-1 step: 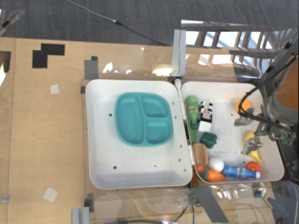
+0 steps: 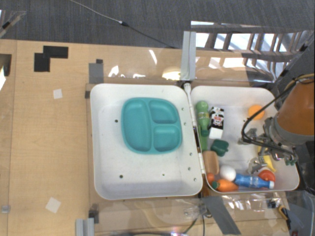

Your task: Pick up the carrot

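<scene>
The carrot (image 2: 226,185) is a small orange piece with a green tip. It lies along the front wall of the right bin (image 2: 236,93), at its front left, just below a white egg (image 2: 227,172) and left of a blue bottle (image 2: 252,182). My gripper (image 2: 265,164) hangs low over the bin's front right part, under the orange-banded wrist. It stands to the right of the carrot and a little farther back, above a yellow piece (image 2: 268,161) and a red piece (image 2: 267,176). Nothing shows between it and the carrot except the blue bottle.
The right bin also holds a green bottle (image 2: 202,116), a black-and-white carton (image 2: 216,118), a dark green piece (image 2: 219,146), a tan block (image 2: 210,161) and an orange piece (image 2: 256,112). In the left bin (image 2: 108,146) lies a teal divided plate (image 2: 151,125).
</scene>
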Controlling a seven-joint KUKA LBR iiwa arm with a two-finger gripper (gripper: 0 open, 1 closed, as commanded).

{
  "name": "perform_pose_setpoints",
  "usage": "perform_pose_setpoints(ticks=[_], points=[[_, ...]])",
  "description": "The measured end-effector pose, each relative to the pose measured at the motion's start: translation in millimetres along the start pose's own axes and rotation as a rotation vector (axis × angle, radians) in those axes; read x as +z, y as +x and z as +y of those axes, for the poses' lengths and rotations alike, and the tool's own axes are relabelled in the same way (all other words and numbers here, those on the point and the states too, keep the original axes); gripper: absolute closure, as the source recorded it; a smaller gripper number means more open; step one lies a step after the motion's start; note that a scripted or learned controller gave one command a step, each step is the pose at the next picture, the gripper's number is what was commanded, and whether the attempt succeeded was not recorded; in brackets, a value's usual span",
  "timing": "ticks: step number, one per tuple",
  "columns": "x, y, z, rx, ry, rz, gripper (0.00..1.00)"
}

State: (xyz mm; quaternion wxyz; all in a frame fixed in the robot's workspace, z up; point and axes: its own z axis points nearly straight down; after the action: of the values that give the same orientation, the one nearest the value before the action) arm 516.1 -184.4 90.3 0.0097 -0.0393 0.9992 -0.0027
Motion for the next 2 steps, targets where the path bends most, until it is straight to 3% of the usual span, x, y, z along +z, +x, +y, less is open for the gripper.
perform_pose_setpoints(ticks=[1, 2], points=[[-84.4, -63.9, -26.7, 0.049, 0.0, -0.001, 0.0], [1.8, -80.8, -27.9, 0.032, 0.0, 0.002, 0.0]])
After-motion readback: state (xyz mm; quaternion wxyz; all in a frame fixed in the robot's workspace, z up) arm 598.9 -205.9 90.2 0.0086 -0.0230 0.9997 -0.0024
